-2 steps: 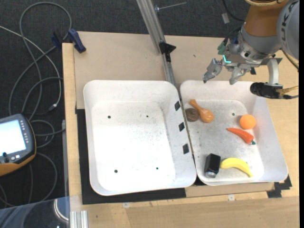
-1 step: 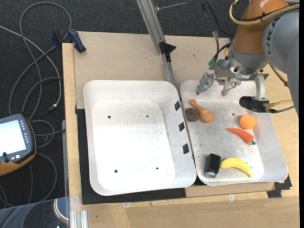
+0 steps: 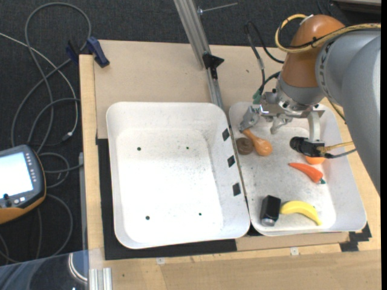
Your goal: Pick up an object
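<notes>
My claw [image 3: 262,124] is hanging wide open over the back of the right bin [image 3: 344,192], gripping nothing. An orange gourd [image 3: 259,144] is lying close beside it. A carrot [image 3: 307,171], a banana [image 3: 301,210] and a black block [image 3: 269,209] are lying nearer the front.

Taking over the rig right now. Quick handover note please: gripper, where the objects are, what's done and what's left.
Gripper: open, nothing between its fingers. It is over the far part of the right bin, just beyond the orange-brown gourd.
Objects, all in the right bin: the gourd lies near the wall next to the other bin. The carrot is mid-right, with a small orange piece just beyond it. The banana and black block sit side by side at the near end.
Done: nothing picked up yet.
Left: close on one object and lift. The gourd looks like the nearest candidate.
</notes>
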`<action>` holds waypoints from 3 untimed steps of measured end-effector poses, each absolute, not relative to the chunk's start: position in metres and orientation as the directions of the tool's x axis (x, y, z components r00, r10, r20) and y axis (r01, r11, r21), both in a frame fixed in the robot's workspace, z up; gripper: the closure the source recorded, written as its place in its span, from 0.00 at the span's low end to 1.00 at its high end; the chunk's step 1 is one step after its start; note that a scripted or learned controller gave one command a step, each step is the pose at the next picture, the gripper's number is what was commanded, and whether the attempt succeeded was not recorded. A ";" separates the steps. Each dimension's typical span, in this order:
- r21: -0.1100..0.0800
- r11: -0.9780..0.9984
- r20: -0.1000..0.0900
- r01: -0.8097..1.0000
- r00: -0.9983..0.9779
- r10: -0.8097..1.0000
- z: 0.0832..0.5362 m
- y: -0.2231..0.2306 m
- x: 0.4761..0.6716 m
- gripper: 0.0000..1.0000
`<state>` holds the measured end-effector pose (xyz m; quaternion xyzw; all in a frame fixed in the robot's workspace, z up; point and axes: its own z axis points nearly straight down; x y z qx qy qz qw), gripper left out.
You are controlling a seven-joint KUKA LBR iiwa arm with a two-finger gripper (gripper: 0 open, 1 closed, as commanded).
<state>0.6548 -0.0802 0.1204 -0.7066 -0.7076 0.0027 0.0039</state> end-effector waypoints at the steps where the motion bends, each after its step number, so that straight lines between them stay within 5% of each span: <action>1: -0.007 0.000 0.001 1.000 0.000 1.000 0.091 -0.079 0.654 0.00; 2: 0.000 0.001 0.002 1.000 -0.001 1.000 0.105 -0.079 0.656 1.00; 3: 0.006 0.000 0.000 1.000 0.000 1.000 0.150 -0.080 0.652 1.00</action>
